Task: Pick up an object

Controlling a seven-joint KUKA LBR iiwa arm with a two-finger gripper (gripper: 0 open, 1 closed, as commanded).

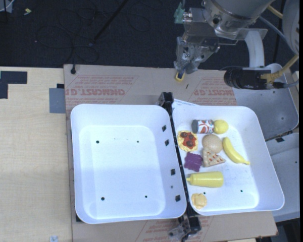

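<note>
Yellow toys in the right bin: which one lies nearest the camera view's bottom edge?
The small yellow piece below the mustard bottle; banana and lemon lie higher.

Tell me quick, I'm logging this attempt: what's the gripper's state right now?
Gripper: raised above the back edge of the right bin, nothing held; open or closed cannot be told.

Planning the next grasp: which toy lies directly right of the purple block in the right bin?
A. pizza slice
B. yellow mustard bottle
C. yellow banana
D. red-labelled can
A: the tan triangular plastic pizza slice sits just right of the purple plastic block.
</note>
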